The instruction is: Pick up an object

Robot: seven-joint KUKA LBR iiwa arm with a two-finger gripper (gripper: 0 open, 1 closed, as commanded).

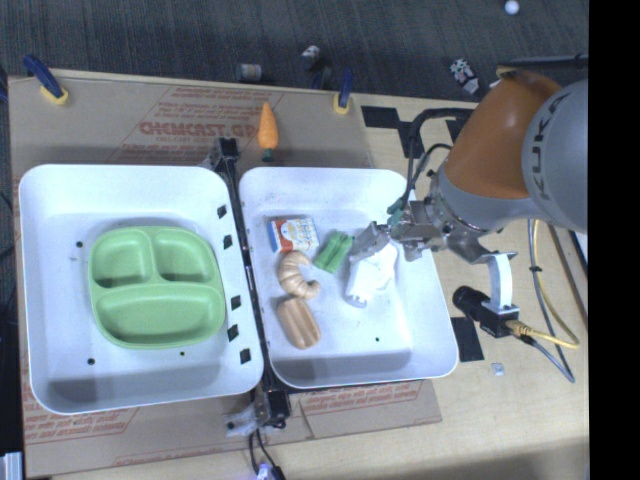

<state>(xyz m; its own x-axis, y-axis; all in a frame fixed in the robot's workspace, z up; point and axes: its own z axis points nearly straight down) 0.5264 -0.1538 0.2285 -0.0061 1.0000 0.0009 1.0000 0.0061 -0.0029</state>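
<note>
Surface (pixel 480 408): tan, with printed cardboard under two shallow white bins set side by side. Arm (pixel 520 158): grey with orange band, enters from the right of the camera view and reaches over the right bin (pixel 425 353). Left bin (pixel 50 368): holds one green divided tray (pixel 155 286), lying flat, well apart from the arm. Right bin contents: a tan bread-like piece (pixel 299 323) toward the near side; a curled tan pastry-like piece (pixel 297 275) touching it just above; a small red-and-white packet (pixel 293 234) toward the far side; a green item (pixel 333 252) tilted beside the packet; a white crumpled object (pixel 367 280) near the bin's middle right. Outside the bins, an orange carrot-like piece (pixel 267 128) lies on the cardboard near the far edge. Hand (pixel 385 238): sits low over the right bin, directly above and apparently touching the top of the white object, with the green item just beside it. Its parts blur against the white object, so I cannot tell how wide it stands or whether it has hold of anything. Judgement: step in hand is the approach or grasp attempt on the white object; no lift is evident, as the object rests on the bin floor. Next move calls for closing firmly around the white object and rising straight, keeping clear of the green item.
</note>
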